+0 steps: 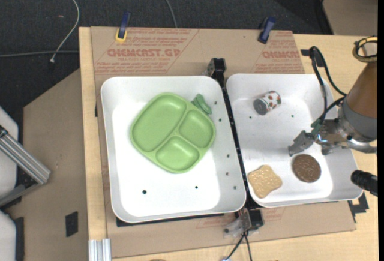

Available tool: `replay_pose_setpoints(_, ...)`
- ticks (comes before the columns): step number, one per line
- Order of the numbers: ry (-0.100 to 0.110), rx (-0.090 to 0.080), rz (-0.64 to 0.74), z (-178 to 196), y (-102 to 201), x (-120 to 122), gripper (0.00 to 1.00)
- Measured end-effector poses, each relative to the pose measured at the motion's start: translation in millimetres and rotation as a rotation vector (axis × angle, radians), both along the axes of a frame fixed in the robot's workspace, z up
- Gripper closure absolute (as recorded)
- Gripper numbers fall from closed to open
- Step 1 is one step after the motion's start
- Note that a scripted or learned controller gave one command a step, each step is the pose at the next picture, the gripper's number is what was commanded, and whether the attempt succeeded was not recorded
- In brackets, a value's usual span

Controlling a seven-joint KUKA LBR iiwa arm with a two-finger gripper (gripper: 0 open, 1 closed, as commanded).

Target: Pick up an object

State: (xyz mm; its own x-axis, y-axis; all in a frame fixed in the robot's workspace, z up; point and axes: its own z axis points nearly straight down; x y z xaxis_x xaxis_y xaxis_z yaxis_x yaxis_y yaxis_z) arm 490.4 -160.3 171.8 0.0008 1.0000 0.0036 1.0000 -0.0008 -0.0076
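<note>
My claw [307, 144], whose fingers I cannot tell to be apart or together, hangs just beside the brown disc [306, 168]; I'd centre over it, then descend squarely.

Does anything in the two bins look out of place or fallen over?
The small cup in the right bin lies on its side. The green plate in the left bin sits askew to the walls. Nothing looks spilled or broken.

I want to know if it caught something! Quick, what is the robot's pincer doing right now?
Pincer: cannot be told if open or closed. It hangs over the right shallow white bin, beside the round brown cookie.
</note>
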Motion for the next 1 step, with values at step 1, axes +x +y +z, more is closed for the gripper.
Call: replay_pose_setpoints(1,-0.002,0.000,0.000,-61.7,-3.1,0.6,0.00)
